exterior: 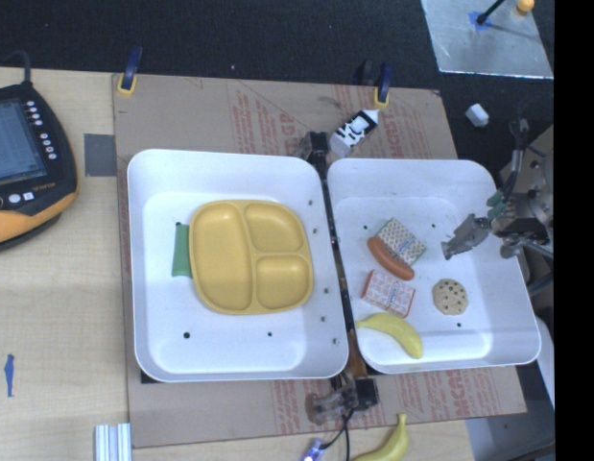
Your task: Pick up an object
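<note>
Observed at frame's right edge: pincer (466, 239) of dull grey metal, one flat, tapered finger (462, 237) visible. Behind it, wrist assembly (520, 214) of grey and black blocks, light metallic housing above. Markings, screws and cables too small to discern.

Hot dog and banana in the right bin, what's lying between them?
In the camera view, a small pink patterned packet lies between the hot dog and the banana.

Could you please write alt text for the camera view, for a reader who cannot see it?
The pincer hovers at the right bin, which holds a hot dog, cookie, banana and two small packets. The left bin holds a yellow divided tray.
</note>
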Tool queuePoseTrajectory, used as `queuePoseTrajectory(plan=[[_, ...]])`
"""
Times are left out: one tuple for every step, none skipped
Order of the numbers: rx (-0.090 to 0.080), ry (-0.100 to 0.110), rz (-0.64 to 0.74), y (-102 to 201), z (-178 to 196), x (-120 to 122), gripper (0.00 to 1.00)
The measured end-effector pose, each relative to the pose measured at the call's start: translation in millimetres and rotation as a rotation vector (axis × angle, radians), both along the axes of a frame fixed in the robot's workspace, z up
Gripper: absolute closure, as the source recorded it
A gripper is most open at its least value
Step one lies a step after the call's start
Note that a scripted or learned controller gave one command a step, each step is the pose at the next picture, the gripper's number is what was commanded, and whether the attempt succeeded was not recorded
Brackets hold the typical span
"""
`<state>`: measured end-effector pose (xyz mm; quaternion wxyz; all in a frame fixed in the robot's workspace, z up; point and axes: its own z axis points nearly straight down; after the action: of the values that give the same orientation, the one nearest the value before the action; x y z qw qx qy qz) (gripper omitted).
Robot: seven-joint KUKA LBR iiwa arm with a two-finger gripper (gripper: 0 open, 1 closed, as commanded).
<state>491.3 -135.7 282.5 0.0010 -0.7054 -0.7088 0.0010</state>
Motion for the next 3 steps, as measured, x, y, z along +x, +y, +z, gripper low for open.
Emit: queuePoseTrajectory(plan=[[0.0,0.004,0.002,42,-94,34,0.0],[0.0,0.004,0.001,33,-192,64,0.0],[-0.003,0.005,0.004,31,-181,64,1.0]])
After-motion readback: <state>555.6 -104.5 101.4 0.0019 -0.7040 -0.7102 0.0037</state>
